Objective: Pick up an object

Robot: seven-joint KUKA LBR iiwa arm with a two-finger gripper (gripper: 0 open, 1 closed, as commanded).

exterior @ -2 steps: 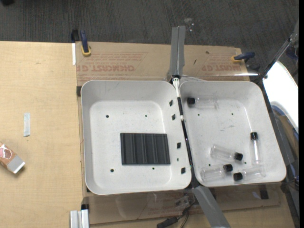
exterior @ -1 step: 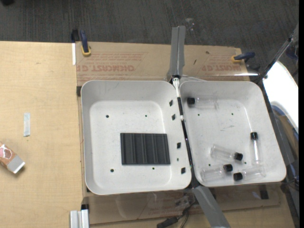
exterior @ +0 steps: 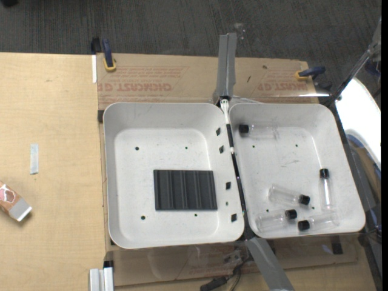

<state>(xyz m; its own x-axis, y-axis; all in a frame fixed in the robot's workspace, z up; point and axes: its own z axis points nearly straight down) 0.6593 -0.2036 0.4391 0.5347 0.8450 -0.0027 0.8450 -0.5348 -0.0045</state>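
Lying flat in the right bin, most of the clear tubes with black caps were bunched in the near corner, maybe because round things roll, and one tube lay alone at the far left side. They looked small, see-through and slippery, so hard to grab. A black ridged block sat in the left bin, and I could not tell if the pincer was apart or together.

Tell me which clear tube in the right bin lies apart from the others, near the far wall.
The tube with its black cap at the far left corner of the right bin. The other tubes lie along the near and right sides.
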